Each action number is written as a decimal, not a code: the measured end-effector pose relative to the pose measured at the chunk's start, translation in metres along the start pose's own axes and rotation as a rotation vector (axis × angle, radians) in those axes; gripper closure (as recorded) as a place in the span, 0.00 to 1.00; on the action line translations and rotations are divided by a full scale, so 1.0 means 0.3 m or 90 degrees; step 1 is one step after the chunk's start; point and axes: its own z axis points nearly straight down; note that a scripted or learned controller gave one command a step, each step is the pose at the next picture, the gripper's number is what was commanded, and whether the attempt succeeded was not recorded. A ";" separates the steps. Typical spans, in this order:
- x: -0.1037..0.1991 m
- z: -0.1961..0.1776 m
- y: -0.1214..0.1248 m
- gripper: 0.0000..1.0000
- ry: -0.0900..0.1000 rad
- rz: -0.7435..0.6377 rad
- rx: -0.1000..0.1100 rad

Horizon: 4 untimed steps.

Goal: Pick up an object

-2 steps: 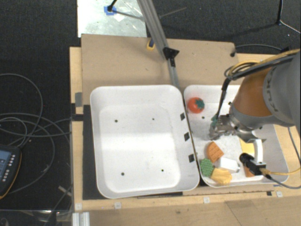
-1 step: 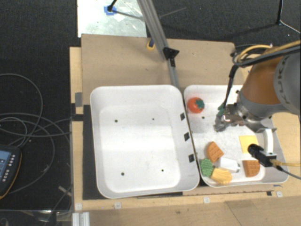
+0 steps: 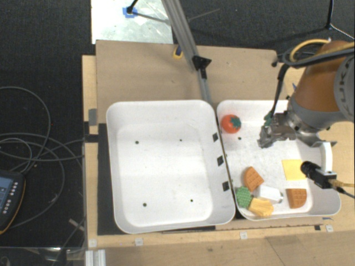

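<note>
Camera view: the pincer (image 3: 266, 139), its state untellable, hovers in the right bin (image 3: 333, 206) mid-approach; next, descend on the red ball (image 3: 231, 123) nearby.

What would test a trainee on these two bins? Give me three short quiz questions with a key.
1. True or false: the red round toy with a green patch lies in the right white bin.
2. Which object lies nearest the bin's front edge: (a) the flat yellow square, (b) the yellow block, (c) the red toy?
3. Fill in: the gripper hangs over the ___ bin.

Key: 1 true; 2 b; 3 right.
</note>
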 end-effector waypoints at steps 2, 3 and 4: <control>0.154 -0.219 -0.011 1.00 0.002 -0.003 0.003; 0.319 -0.156 -0.017 1.00 0.002 -0.003 0.004; 0.474 -0.110 -0.027 1.00 0.002 -0.003 0.005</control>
